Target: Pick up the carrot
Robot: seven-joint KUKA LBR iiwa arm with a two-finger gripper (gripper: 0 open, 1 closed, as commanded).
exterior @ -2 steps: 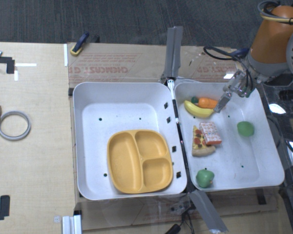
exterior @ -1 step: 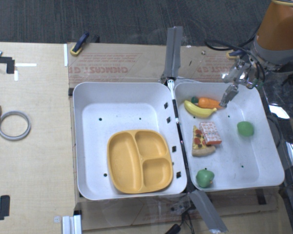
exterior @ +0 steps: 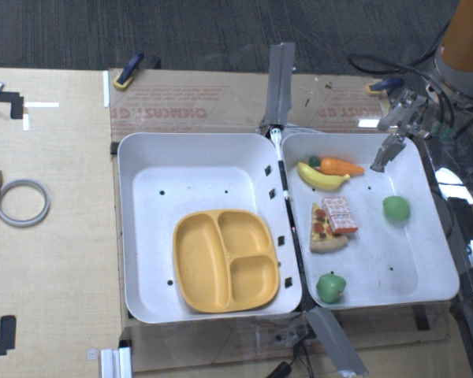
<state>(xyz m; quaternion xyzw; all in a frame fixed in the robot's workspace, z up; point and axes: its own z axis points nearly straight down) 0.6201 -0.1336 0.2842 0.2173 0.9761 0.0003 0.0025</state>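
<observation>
The small orange plastic carrot lies near the far edge of the right-hand shallow white bin, touching the curved yellow plastic banana beside it. The gripper is held over the bin's far right corner, apart from the carrot; whether it is spread or pressed together cannot be told. Nothing is grasped yet: approach, closure and lift are judged outstanding.
</observation>
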